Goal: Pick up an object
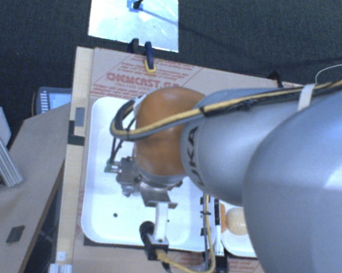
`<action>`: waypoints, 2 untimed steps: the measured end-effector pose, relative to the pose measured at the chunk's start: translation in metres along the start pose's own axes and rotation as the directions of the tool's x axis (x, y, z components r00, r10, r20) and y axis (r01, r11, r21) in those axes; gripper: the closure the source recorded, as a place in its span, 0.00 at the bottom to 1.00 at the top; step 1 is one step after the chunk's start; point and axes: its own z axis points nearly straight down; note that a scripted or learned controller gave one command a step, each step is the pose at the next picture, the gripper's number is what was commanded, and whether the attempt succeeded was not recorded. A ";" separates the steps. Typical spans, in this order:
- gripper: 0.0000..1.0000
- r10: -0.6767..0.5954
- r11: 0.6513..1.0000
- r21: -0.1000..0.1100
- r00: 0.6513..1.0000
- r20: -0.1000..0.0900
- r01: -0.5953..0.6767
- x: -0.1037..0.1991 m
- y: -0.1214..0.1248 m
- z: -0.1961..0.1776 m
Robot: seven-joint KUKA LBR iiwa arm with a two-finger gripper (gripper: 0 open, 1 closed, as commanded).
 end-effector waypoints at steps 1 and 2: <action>1.00 -0.003 1.000 -0.024 1.000 -0.012 0.003 0.001 0.003 -0.108; 1.00 -0.003 1.000 -0.023 1.000 -0.010 0.003 0.001 0.037 -0.172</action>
